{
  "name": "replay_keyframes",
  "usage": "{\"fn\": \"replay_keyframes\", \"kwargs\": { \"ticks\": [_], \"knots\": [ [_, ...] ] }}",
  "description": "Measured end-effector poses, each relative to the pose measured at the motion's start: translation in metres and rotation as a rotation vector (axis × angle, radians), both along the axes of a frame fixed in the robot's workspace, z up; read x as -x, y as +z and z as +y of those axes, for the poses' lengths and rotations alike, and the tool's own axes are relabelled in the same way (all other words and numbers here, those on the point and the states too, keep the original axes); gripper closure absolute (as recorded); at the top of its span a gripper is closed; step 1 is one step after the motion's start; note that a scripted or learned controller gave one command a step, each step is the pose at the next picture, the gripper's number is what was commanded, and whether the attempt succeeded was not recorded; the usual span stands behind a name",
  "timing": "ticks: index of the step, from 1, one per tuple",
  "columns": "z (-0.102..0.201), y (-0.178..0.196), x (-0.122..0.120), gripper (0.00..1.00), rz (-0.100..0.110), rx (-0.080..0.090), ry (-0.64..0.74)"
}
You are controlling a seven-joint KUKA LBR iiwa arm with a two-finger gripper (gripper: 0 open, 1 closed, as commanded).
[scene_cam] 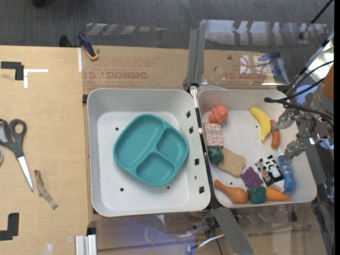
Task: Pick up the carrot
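Carrot lies at the right bin's near edge, while the gripper hovers apart, fingers spread wide, holding nothing.

The carrot, orange and tapered, lies flat near the front right corner of the right-hand bin, its tip pointing right.

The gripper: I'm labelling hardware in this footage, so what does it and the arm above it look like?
The gripper is bare grey metal with two slim fingers. Black cables loop around the wrist, and an orange band sits above it at the right edge.
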State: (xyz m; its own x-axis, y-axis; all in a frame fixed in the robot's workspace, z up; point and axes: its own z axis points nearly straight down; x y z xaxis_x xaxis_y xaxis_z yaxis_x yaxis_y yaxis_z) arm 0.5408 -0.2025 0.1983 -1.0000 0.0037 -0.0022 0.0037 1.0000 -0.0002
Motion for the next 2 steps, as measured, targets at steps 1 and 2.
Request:
{"fn": "replay_keyframes", "kwargs": {
  "ticks": [1,2],
  "knots": [
    [-0.019,-0.101,-0.039,0.00,-0.002,0.001,0.124],
    [0.065,-0.077,0.041,0.00,0.000,0.000,0.141]
  ]
}}
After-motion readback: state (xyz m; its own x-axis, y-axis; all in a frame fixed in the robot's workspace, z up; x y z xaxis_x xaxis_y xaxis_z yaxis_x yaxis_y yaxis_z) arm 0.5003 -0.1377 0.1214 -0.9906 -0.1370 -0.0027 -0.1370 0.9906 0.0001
